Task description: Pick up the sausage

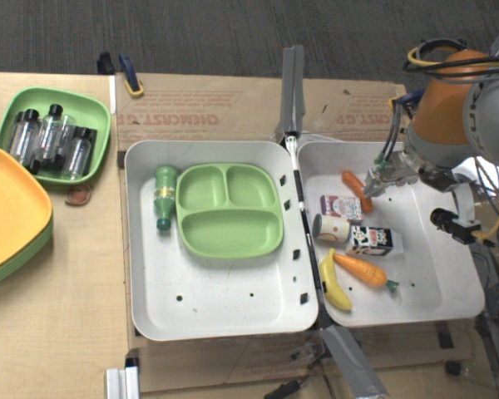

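Starting at the left of the bench, a stack of orange plates ran off the frame edge, and a green tray held small dark-capped bottles whose labels were too small to read. In the left bin a green bottle lay just beside a divided green plate. The right bin held a banana, a carrot, a white cup, a small milk carton and a purple-marked carton. The sausage, an orange-red piece, lay slanted near the bin's upper wall, touching the purple-marked carton.

The jaws sat low at the sausage's right end, but whether they were open, closed, or on the sausage could not be told; the tips blurred into the cabling. To do this step well, the jaws should probably straddle the sausage across its narrow width near its middle, clear of the carton, then close before lifting. Its right end was hidden behind the tool, and the arm's bulk was cut off at the right.
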{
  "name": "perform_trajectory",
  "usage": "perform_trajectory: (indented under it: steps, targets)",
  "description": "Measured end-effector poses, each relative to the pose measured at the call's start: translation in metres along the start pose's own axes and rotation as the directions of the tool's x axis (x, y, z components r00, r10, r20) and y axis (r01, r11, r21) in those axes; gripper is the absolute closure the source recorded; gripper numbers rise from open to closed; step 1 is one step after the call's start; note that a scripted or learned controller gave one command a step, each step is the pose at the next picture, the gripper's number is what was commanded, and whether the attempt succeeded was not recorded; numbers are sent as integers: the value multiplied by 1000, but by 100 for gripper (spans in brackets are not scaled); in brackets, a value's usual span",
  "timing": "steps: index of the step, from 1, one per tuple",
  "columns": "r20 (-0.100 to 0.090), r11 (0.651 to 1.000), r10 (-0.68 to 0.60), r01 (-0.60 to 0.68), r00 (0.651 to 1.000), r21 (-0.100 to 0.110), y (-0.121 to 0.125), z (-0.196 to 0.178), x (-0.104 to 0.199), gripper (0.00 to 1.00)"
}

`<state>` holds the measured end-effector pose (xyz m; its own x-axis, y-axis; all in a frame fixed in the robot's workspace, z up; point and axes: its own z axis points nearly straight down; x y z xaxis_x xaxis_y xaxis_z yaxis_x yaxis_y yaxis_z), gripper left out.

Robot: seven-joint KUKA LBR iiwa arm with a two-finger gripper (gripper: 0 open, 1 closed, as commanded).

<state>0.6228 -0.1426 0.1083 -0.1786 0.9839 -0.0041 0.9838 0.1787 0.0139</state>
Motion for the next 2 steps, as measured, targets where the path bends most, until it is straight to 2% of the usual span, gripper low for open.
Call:
perform_trajectory:
  steps: [1, 2]
  targets:
    - [-7, 984, -178, 178, 984, 13, -52, 16, -18, 100]
    - [-4, 999, -30, 31, 1000, 14, -34, 16, 31, 100]
